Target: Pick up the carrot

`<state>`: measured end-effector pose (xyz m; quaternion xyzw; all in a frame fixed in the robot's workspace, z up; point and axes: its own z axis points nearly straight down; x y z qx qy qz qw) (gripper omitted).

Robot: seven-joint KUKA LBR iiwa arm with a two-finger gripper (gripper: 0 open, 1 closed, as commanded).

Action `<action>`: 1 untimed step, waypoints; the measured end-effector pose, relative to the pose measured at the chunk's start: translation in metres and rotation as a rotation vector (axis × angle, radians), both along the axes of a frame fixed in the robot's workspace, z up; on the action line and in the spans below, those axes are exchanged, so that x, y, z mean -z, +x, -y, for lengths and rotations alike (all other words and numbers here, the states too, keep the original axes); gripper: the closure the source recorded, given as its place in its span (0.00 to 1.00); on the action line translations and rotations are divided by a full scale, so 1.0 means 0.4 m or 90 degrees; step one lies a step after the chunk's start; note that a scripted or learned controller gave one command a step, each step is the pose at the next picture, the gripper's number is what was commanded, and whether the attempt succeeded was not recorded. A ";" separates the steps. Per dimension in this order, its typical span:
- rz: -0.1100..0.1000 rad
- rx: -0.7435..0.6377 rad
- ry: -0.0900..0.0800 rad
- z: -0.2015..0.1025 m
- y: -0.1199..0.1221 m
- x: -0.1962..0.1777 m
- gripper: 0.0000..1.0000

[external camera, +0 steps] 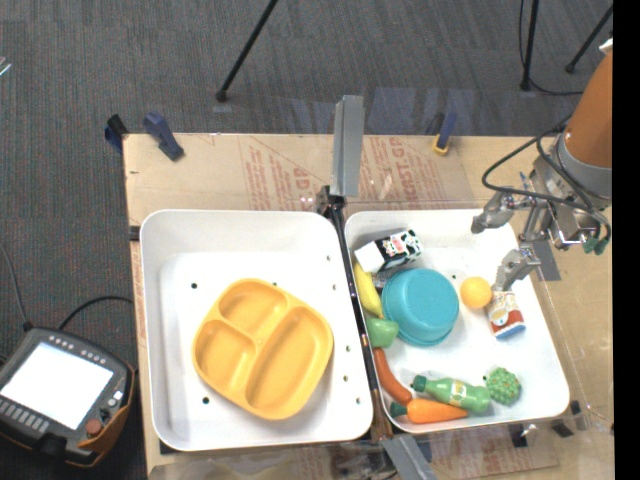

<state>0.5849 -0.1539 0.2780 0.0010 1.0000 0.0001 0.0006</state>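
The carrot [440, 411] is orange with a green top and lies flat along the front wall of the right bin [552, 353], just below a green bottle [455, 392]. My gripper [501, 245] hangs over the bin's back right part, well behind the carrot. It is open, with one finger [490, 217] reaching left and the other finger [514, 269] pointing down towards a small red and white toy [507, 317]. Nothing is between the fingers.
The right bin also holds a blue bowl [420, 305], a yellow ball [476, 292], a banana [367, 293], a black and white carton [388, 249], a broccoli piece [504, 385] and a reddish sausage [387, 372]. A yellow divided plate [263, 346] lies in the left bin [165, 268].
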 end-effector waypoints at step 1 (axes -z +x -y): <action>-0.004 0.043 0.002 0.088 0.071 0.166 0.00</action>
